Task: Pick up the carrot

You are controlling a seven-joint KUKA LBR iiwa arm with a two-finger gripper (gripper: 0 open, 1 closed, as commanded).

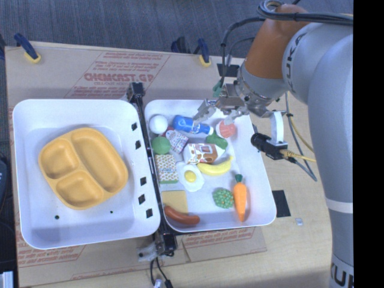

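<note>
The carrot (240, 201) is orange with a green top and lies lengthwise at the front right of the right bin (264, 188), beside a green pea cluster (222, 197). My gripper (217, 114) hangs over the far end of that bin, well behind the carrot and apart from it. Its fingers are spread, one above a blue bottle (192, 125) and one above a small red and white item (226, 129). Nothing is held between them.
The right bin also holds a white ball (158, 123), a milk carton (201, 153), a banana (216, 167), a fried egg (191, 176), a sausage (181, 216) and several other toy foods. A yellow divided plate (83, 167) lies in the left bin (24, 221).
</note>
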